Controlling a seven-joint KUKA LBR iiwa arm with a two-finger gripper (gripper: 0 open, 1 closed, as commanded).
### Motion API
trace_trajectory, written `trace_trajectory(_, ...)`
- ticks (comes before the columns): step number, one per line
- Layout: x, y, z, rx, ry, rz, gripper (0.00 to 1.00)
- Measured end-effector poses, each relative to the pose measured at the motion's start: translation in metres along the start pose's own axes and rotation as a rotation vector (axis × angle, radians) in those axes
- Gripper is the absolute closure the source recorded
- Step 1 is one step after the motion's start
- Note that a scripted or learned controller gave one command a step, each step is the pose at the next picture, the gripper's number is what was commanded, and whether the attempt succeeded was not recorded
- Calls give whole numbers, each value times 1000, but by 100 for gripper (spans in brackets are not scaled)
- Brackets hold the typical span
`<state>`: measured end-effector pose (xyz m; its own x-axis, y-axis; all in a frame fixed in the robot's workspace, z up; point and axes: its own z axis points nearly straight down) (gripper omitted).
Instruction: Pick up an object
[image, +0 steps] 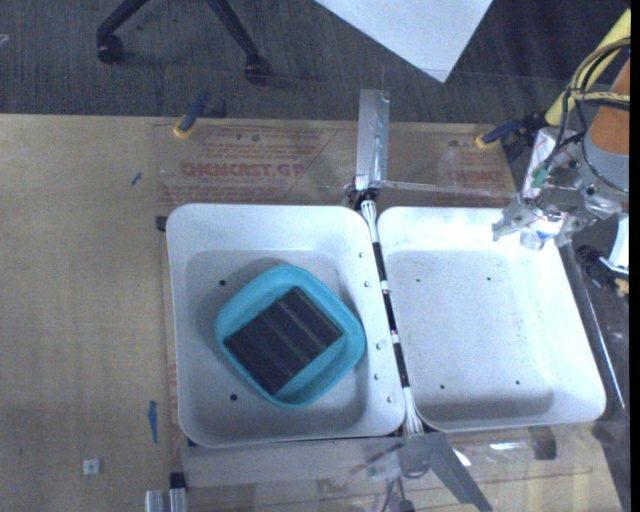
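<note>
Blue square container (290, 346) with a dark ribbed inside lies in the left white bin (200, 240), turned at an angle so that one corner points to the near wall. It is well apart from the jaws, far to their left and nearer to the camera, on the other side of the divider between the two bins. The gripper (528, 222) hangs at the far right corner of the right white bin (480, 400), above its rim, with the grey arm (605, 140) and its orange band reaching in behind it. Nothing is seen between the jaws; if they are open or closed I cannot tell, the part is too small and blurred. Both bins rest on the wooden worktop (70, 300).
</note>
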<state>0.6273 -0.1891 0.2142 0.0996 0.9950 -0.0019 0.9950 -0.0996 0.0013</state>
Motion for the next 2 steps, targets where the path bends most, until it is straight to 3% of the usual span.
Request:
trace_trajectory(1,46,2,118,2,1,-15,0)
trace_trajectory(2,-10,15,127,-2,8,-51,0)
